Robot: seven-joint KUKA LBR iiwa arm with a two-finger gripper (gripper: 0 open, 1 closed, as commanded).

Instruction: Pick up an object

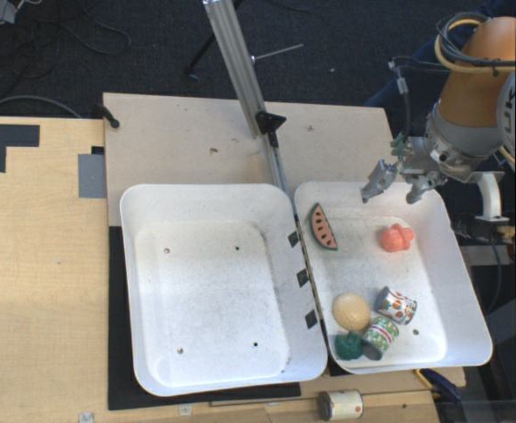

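The grey arm comes in from the right edge of the camera view, its orange band at the upper right above the wrist. The wrist angles down and to the left. At its end the pincer hangs with its two fingers spread apart, nothing between them, tips pointing downward.

Open tool above right bin

right bin: watermelon slice far-left | cans near
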